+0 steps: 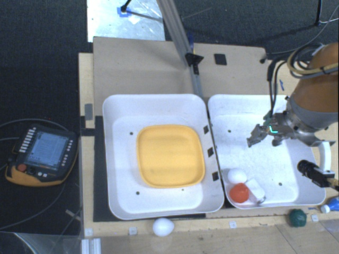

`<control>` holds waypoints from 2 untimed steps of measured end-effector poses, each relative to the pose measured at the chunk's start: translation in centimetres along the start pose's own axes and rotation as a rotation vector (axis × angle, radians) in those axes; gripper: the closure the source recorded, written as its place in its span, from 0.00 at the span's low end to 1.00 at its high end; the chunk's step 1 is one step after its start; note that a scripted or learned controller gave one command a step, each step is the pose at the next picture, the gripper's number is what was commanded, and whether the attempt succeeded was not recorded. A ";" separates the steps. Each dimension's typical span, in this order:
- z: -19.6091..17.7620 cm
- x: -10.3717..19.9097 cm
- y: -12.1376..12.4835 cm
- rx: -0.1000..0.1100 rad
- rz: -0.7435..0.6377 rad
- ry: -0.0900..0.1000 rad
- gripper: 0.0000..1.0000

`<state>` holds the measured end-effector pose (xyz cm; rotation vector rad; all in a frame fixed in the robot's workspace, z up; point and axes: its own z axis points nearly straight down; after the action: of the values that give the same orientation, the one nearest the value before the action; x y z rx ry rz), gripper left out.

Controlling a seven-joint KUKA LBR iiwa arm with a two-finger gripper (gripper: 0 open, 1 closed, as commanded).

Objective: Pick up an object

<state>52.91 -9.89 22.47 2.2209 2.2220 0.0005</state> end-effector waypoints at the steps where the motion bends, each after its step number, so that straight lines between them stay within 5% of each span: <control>1: 0.0 0.0 0.0 0.000 0.000 0.000 0.00; 2: 4.4 -0.4 -0.6 0.003 0.001 0.000 0.00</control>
<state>52.30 -10.27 18.08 2.2231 2.2225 -0.0029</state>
